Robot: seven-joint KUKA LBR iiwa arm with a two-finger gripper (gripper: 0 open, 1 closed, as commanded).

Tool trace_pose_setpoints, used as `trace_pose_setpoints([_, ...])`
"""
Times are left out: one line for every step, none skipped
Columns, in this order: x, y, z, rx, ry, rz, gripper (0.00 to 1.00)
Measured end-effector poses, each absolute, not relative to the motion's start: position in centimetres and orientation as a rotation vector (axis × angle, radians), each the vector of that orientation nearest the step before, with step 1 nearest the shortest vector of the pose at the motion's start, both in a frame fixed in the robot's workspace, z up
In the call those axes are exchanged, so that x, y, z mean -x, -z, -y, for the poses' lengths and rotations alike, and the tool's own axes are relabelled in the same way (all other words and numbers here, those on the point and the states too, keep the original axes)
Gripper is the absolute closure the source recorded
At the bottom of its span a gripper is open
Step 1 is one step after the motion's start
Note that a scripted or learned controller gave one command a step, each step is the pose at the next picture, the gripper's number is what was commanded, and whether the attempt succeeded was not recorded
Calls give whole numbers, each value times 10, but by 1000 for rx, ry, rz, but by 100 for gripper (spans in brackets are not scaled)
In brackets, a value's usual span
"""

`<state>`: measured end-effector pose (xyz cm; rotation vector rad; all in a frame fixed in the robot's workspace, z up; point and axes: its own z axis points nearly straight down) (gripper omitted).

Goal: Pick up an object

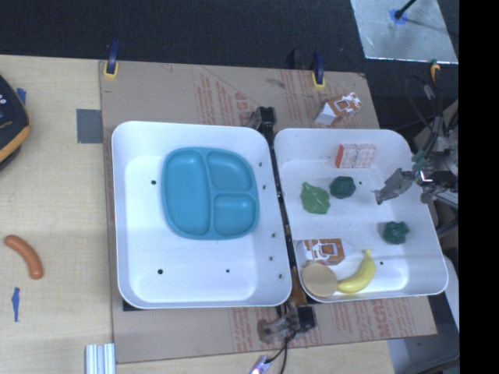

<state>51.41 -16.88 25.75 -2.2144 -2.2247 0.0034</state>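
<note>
- White bins sit side by side on brown cardboard (pixel 195 84) clamped to the bench; the clamps likely keep the sheet from sliding.
- The left bin (pixel 132 209) holds a blue divided tray (pixel 209 192), lying near its back edge.
- The right bin (pixel 421 283) carries the loose things, so the pick should come from here.
- A small carton (pixel 355 156) lies by that bin's back edge, and a second carton (pixel 324 250) sits toward the front left corner.
- A green leaf (pixel 315 198) and a dark green lump (pixel 341 186) lie near the bin's middle, just apart from each other.
- Another dark green lump (pixel 395 231) rests nearer the right edge.
- A banana (pixel 358 275) lies at the front edge, touching a tan disc (pixel 317 280) in the front left corner.
- The gripper (pixel 387 191) hangs over the right half of the bin, between the two dark lumps, with nothing between its fingers; how far they are spread I cannot tell.
- Its place suggests an approach to one of those lumps, though which is unclear.
- Outside the bins, a third carton (pixel 338 109) lies on the cardboard, and a sausage (pixel 24 255) rests near the bench's left edge.
</note>
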Motion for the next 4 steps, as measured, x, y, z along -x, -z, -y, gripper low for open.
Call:
trace_pose_setpoints([-529,-173,212,2214,-6,2225,0])
trace_pose_setpoints([-620,-147,211,2216,-2,2225,0])
trace_pose_setpoints([-656,-112,193,2215,-3,2225,0])
trace_pose_setpoints([-656,-105,177,2214,-3,2225,0])
